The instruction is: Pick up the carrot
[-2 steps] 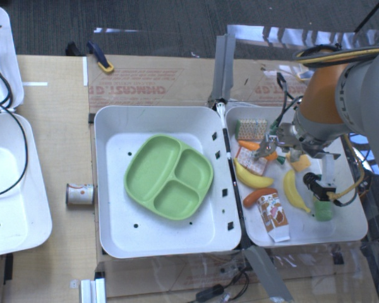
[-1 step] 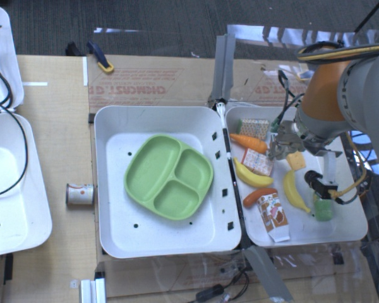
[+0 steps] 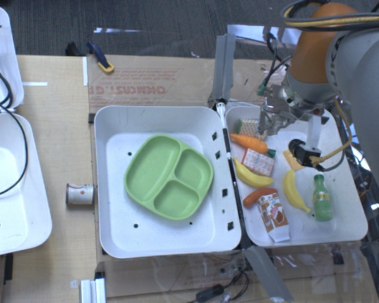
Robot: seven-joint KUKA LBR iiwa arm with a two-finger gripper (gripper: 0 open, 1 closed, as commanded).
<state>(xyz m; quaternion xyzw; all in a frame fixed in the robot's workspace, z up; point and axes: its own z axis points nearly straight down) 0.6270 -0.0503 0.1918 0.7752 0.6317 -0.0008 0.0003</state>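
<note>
The carrot (image 3: 248,142) is orange with a small green stub at its right end. It lies flat near the back left of the right bin (image 3: 347,232), pointing left toward the divider. My gripper (image 3: 270,124) hangs just above and to the right of the carrot's green end, beneath the orange band of the arm (image 3: 316,43). The carrot lies on the bin floor, apart from the gripper.
In the right bin lie two bananas (image 3: 252,175) (image 3: 295,192), a small printed box (image 3: 259,162), a red sausage (image 3: 259,196), a juice carton (image 3: 275,216), a green bottle (image 3: 321,198) and a yellow wedge (image 3: 292,161). A green divided plate (image 3: 170,177) sits in the left bin. A can (image 3: 80,194) lies on the bench.
</note>
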